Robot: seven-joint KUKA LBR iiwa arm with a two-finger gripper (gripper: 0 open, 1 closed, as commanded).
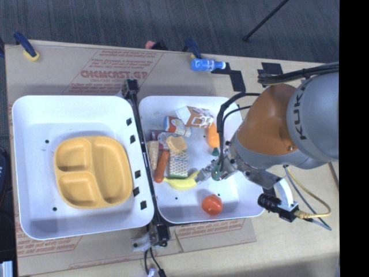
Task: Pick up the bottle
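Orange-banded arm [271, 126] hangs over cluttered right bin [245, 209]; tool [214, 172] beside banana [183, 182], fingers' state unclear.

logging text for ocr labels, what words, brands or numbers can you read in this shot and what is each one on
"CHEMCAST GP", red print on the brown sheet under the bins; the smaller red lines around it are too blurred to read.
"KU", the start of a brand name on the grey arm; the rest is cut off.
Print on the food packets in the right bin: too small to read.
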